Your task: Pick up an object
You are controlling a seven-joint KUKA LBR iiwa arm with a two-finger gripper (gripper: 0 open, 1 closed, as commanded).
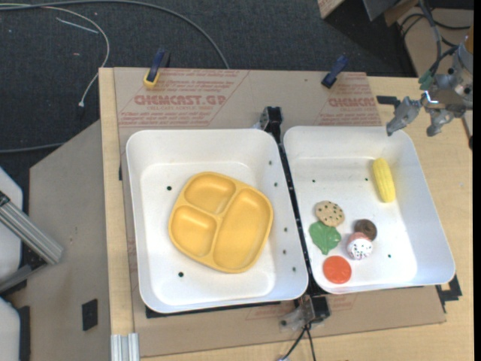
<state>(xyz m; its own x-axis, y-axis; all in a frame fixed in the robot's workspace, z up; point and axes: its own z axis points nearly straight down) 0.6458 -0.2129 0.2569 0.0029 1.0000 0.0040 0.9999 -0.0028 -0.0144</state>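
Bench surroundings
Blue clamps (156,66) and (334,71) grip the cardboard sheet (225,96); white cable (90,28) crosses dark carpet (248,21).

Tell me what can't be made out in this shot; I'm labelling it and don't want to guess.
- Arm: the camera view's right edge cuts it off; just the gripper is in frame, above the right bin's far corner, fingers spread, nothing between them.
- Small white round item: too small to identify.
- Brown ring beside it: partly overlapped by that item.
- Yellow divided plate: what's beneath it is hidden.
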